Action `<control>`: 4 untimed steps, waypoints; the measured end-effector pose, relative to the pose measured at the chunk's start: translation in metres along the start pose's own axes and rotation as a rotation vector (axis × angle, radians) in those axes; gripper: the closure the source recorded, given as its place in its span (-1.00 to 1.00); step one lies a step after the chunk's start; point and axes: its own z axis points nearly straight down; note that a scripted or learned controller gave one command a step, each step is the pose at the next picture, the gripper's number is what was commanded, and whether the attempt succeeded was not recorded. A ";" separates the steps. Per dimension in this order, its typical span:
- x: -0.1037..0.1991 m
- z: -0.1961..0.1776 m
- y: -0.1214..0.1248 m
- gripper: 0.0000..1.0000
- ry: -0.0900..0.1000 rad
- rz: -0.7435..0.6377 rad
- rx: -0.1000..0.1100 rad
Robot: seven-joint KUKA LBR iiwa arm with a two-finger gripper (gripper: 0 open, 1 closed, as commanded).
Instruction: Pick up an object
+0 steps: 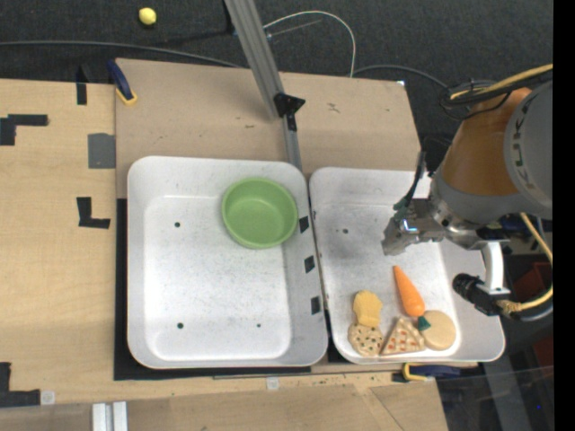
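Here, above the right bin (pixel 359 196), hangs the gripper (pixel 402 238), reached in from the right on a grey arm (pixel 503 164) with an orange band. Cannot tell from this slanted angle how it is set, and nothing visible in its grasp. Just below the gripper, apart from it, lies a toy carrot (pixel 409 293), orange tip pointing up toward the gripper, green end down. Further below the gripper, crowded into the bin's near corner, probably slid there against the wall: a yellow toy piece (pixel 367 306), a dotted cookie (pixel 364 338), a pizza slice (pixel 402 338) and a tan round piece (pixel 439 329), all touching or nearly so. Carrot judged the likeliest pick, being nearest and least hemmed in. Well to the left of the gripper, past the divide, sits a green bowl (pixel 260 212) upright in the left bin (pixel 153 268).
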 end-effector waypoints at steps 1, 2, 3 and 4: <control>-0.003 -0.042 0.001 1.00 -0.001 0.001 -0.001; 0.050 -0.051 0.016 1.00 0.002 -0.005 0.003; 0.092 -0.051 0.041 1.00 0.002 -0.005 0.003; 0.140 -0.038 0.059 1.00 0.000 -0.004 0.004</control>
